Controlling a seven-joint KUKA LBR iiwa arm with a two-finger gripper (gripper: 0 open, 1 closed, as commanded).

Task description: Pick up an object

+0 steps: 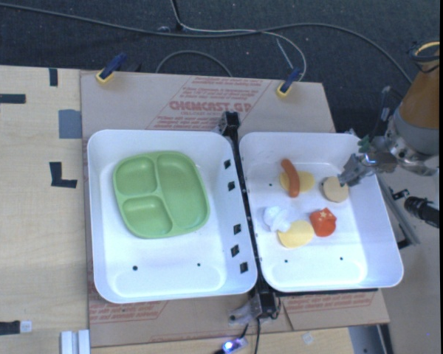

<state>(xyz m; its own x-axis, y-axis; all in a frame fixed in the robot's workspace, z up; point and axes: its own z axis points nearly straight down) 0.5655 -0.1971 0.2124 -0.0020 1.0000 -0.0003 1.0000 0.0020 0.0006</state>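
The right bin (pixel 369 268) holds several small food toys: a red sausage (pixel 289 177) lying over a yellow piece (pixel 305 181), a tan round piece (pixel 334 190), a red tomato-like piece (pixel 323 222), a yellow piece (pixel 295 234) and a small white object (pixel 275 216). My gripper (pixel 352 172) reaches in from the right and sits just above the tan round piece, touching or nearly touching its upper right edge. The green divided plate (pixel 161 195) lies in the left bin (pixel 107 264).
A black divider (pixel 240 212) runs between the two bins. Cables (pixel 229 32) cross the dark floor behind the bench. Two yellow-blue clamps (pixel 111 67) (pixel 289 83) hold the cardboard sheet at the back.
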